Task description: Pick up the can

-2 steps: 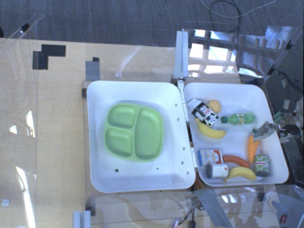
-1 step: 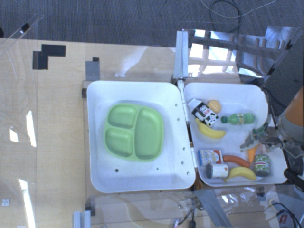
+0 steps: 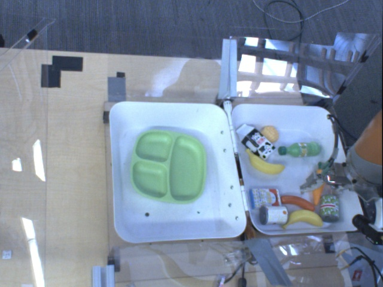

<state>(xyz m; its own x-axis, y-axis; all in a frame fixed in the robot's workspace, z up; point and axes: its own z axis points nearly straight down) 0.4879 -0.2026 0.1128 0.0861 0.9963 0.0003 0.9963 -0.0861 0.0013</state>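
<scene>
The gripper [image 3: 323, 178] is hanging at the right edge of the frame, over the right side of the right bin [image 3: 287, 113]. Its metal parts are blurring together there, so I cannot tell how wide it is standing or whether it is gripping anything. Behind it, the grey arm [image 3: 366, 160] with its orange band is reaching in from the right edge.

Just below the gripper, the can [image 3: 329, 207] with a green label is standing upright in the lower right corner of the right bin, seemingly touching the gripper's lowest parts, though I cannot be sure. An orange carrot [image 3: 316, 194] is poking out just left of the can. Left of that a red sausage-like piece [image 3: 297, 202] is lying above a yellow banana [image 3: 303, 219], and a small white cylinder with a red band [image 3: 273, 214] is resting on its side below a red and blue carton [image 3: 265, 195].

Higher in the same bin, a green bottle [image 3: 300, 150] is lying on its side, a second banana [image 3: 265, 164] is curving beneath a black and white carton [image 3: 256, 141], and a small orange round fruit [image 3: 270, 133] is sitting just beside that carton.

The left bin [image 3: 173, 220] is taking up the middle of the frame, and a light green divided plate [image 3: 170, 166] is lying in it. Both bins are sitting on a pale wooden bench [image 3: 60, 184].
</scene>
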